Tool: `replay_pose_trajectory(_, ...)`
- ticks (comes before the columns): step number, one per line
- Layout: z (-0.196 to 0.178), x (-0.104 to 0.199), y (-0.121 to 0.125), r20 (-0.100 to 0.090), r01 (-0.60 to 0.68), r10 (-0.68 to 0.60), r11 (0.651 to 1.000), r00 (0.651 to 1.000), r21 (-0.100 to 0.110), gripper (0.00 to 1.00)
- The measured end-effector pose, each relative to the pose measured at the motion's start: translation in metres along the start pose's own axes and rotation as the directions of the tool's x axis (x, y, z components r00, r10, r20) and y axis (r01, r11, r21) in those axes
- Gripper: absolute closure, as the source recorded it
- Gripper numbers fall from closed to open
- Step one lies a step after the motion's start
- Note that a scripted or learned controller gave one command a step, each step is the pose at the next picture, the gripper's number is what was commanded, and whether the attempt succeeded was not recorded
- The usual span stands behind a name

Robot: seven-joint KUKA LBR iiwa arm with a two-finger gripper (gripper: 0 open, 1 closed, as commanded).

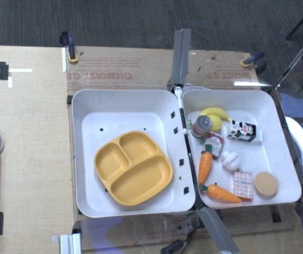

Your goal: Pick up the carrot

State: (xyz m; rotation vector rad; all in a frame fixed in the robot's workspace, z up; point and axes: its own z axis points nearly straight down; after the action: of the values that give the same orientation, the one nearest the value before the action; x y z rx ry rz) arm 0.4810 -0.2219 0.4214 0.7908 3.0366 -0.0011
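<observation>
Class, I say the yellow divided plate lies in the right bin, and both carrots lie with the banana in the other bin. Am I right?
Not quite. The camera view shows the yellow divided plate in the left bin. Both carrots and the banana lie in the right bin.

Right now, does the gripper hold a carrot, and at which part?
No hold can be seen. Two carrots lie loose in the right bin, untouched among the other toys.

A pale grey curve of the arm (299, 135) shows at the right edge.
</observation>
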Motion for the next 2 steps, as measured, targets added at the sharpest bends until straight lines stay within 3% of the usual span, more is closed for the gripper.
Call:
replay_pose_trajectory(1, -0.020, -0.010, 0.005, 0.000, 0.392, -0.392, 0.920, 0.920, -0.001, 0.00)
replay_pose_trajectory(2, 0.033, -0.005, 0.003, 0.000, 0.673, -0.673, 0.739, 0.739, -0.002, 0.00)
